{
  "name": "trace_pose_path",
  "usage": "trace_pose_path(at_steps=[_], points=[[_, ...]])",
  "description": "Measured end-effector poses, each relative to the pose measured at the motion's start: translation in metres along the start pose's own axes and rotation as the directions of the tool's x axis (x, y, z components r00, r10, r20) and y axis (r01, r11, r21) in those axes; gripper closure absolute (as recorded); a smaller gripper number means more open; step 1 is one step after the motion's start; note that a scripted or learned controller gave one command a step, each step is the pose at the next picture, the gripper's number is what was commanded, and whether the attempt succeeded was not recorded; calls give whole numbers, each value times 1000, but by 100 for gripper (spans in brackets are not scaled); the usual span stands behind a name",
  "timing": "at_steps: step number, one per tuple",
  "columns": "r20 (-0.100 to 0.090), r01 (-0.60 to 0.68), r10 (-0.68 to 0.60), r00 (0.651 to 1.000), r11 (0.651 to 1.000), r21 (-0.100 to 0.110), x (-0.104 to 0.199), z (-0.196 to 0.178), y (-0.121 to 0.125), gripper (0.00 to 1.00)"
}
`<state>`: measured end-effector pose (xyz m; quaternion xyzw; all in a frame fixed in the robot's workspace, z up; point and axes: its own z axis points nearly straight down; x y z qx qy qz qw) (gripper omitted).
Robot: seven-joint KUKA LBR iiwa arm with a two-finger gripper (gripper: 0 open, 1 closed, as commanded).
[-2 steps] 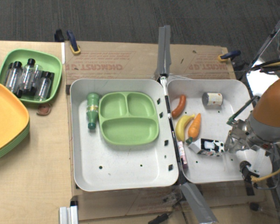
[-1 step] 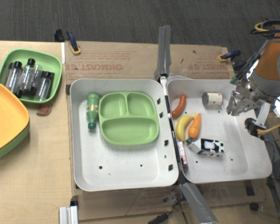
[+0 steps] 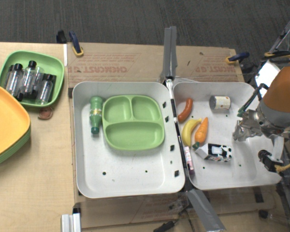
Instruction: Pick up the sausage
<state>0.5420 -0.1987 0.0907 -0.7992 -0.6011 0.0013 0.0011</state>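
Observation:
The sausage (image 3: pixel 185 109), a reddish-orange curved link, lies in the right bin (image 3: pixel 241 175) near its left wall at the back. My gripper (image 3: pixel 242 129) hangs over the right part of that bin, well to the right of the sausage and apart from it. Nothing shows between its fingers. The arm with its orange band (image 3: pixel 282 93) comes in from the right edge.
Beside the sausage lie a banana (image 3: pixel 189 131), a carrot (image 3: pixel 201 130), a small milk carton (image 3: pixel 215 152) and a small can (image 3: pixel 220 102). The left bin (image 3: pixel 87 178) holds a green divided plate (image 3: pixel 133 121) and a green bottle (image 3: pixel 95 113).

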Motion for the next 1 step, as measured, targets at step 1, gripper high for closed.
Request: trace_pose_path(at_steps=[1], points=[[-1,148,-148,989,989,0,-30,0,-59,100]])
